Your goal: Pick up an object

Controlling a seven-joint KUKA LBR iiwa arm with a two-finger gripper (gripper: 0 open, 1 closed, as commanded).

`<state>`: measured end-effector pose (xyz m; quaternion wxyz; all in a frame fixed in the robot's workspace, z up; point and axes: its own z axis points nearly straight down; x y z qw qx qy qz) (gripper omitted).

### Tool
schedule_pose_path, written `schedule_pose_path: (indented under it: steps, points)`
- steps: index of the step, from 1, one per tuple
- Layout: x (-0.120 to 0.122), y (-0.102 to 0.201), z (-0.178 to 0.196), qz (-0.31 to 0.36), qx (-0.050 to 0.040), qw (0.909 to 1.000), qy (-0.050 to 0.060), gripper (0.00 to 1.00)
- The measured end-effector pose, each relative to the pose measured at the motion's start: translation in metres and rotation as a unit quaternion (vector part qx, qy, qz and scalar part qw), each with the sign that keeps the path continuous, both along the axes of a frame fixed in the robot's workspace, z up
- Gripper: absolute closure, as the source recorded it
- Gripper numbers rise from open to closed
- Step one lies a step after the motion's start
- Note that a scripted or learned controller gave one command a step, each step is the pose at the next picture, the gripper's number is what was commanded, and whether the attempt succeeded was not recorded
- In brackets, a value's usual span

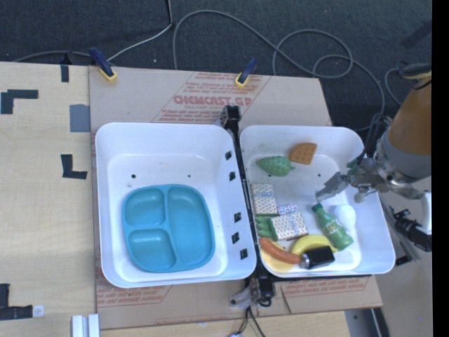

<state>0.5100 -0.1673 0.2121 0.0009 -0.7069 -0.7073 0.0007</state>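
Two white bins sit side by side on the desk. The left bin holds a blue divided plate. The right bin holds a green bottle, a banana and other small toys. Above its right side hovers the claw, fingers spread apart, gripping nothing.

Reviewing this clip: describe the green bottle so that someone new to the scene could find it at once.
Look in the right bin, toward its front right corner. The green bottle lies there on its side, angled, just above the yellow banana and the black cylinder. It is the one glossy green item with a narrow neck.
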Motion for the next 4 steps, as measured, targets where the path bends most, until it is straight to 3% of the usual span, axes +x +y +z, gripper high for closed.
schedule_pose_path:
  steps: [1, 2, 3, 4]
  points:
    - [0.001, -0.012, -0.108, 0.002, 0.003, 1.0, 0.0, 0.0]
    - [0.001, -0.013, -0.099, 0.001, 0.0017, 1.0, 0.0, 1.0]
    - [0.02, 0.049, -0.121, -0.001, -0.0046, 0.9999, -0.009, 1.0]
    - [-0.017, 0.09, 0.012, 0.0, -0.0003, 1.0, -0.001, 1.0]
